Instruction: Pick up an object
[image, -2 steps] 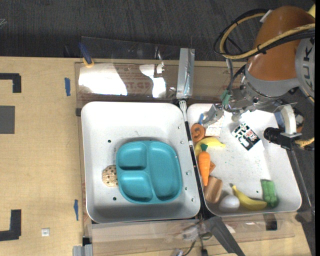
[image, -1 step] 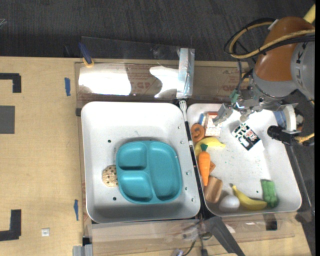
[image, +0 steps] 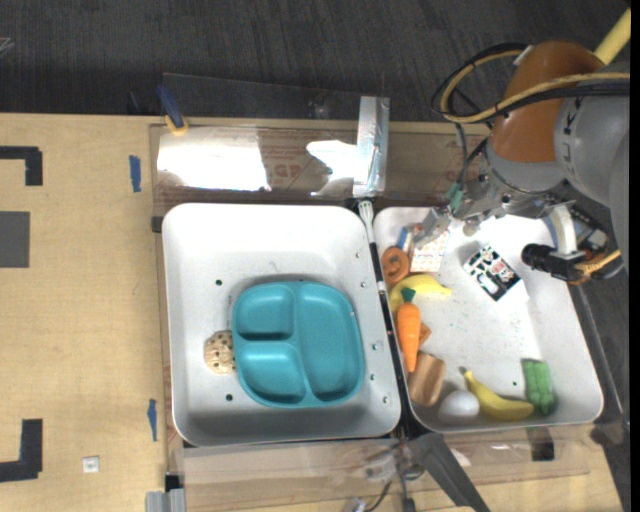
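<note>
My gripper (image: 437, 228) hangs over the back left part of the right bin (image: 560, 330), just above a small pile of objects by the bin's left wall. Beneath and beside it lie an orange ring-shaped piece (image: 396, 265), a yellow piece (image: 424, 289) and a carrot (image: 409, 334). A black-and-white patterned card (image: 491, 271) rests to the gripper's right. Along the front of this bin sit a brown cylinder (image: 427, 378), a white egg-like ball (image: 460, 404), a banana (image: 497, 400) and a green piece (image: 538, 383). I see nothing lifted by the gripper.
The left bin (image: 190, 250) holds a teal divided plate (image: 297, 341) with a cookie (image: 219, 351) at its left edge. A shiny metal panel (image: 260, 160) stands behind the bins. The arm's orange band (image: 535, 90) and cables occupy the upper right.
</note>
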